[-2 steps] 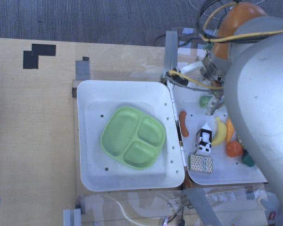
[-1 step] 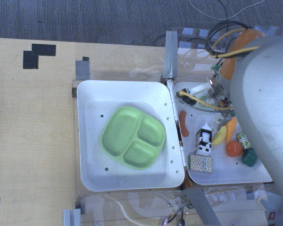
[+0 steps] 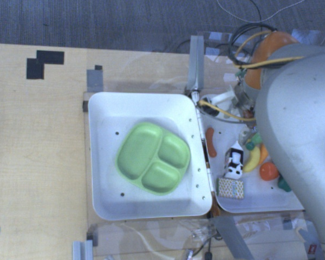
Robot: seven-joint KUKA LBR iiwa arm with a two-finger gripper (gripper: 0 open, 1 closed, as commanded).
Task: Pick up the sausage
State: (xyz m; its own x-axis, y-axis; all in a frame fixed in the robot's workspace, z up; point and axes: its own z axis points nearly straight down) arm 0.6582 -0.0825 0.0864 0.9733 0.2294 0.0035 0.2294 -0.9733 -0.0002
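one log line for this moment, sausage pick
sausage: right bin, by left wall | arm: over right bin | grasp: not seen

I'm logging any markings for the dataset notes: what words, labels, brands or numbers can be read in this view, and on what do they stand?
No text can be read.
The small box in the right bin has a speckled pattern, too blurred to tell if it is print.
The black blocks on the bench are plain shapes, no letters.
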